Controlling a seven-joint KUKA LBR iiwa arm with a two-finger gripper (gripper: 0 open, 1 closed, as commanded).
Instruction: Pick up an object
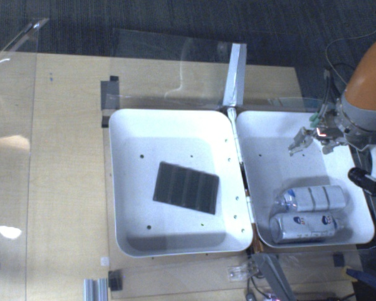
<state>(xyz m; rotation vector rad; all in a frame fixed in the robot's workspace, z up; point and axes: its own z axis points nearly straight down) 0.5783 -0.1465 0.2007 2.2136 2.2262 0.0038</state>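
Left bin (122, 168): flat dark ribbed pad (186, 187) lies mid-floor, long axis slightly skewed to the bin edges. Right bin (263, 127): two wrapped bottle-like packs (307, 215), probably, sit side by side near the front edge, long axes along it. Gripper (308, 138) hangs over the right bin's back half, holding nothing; can't tell its finger state. The packs lie straight toward the front edge from it, the nearer target.

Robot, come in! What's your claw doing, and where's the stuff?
Gripper over right bin, holding nothing. Two bottles near its front. Dark pad in left bin.
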